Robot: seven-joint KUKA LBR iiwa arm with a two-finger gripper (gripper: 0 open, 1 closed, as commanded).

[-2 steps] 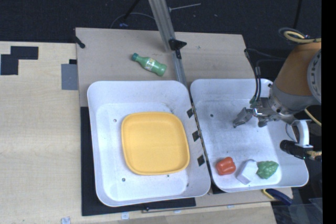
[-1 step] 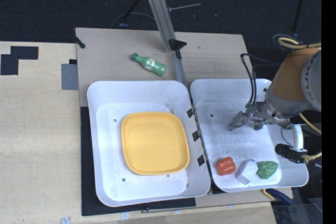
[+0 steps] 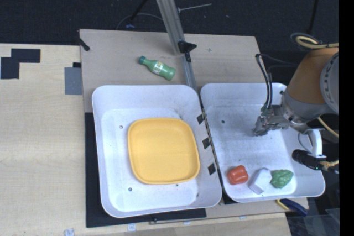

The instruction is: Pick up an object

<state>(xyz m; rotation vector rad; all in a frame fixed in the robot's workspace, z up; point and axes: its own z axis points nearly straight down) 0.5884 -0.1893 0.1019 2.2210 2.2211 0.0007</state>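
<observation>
Red pepper [image 3: 238, 174] is lying at the right bin's [image 3: 238, 102] near edge; gripper [image 3: 264, 125] is hovering above; bottle [image 3: 157, 67] label unreadable

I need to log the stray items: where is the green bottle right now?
The green bottle lies on its side on the bench, outside both bins, just beyond the far edge of the left bin holding the yellow plate.

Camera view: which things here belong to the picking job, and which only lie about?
For the job: gripper, red pepper, white block, green lump, all over or in the right bin.

Lying about: yellow plate in the left bin, green bottle on the bench.
</observation>
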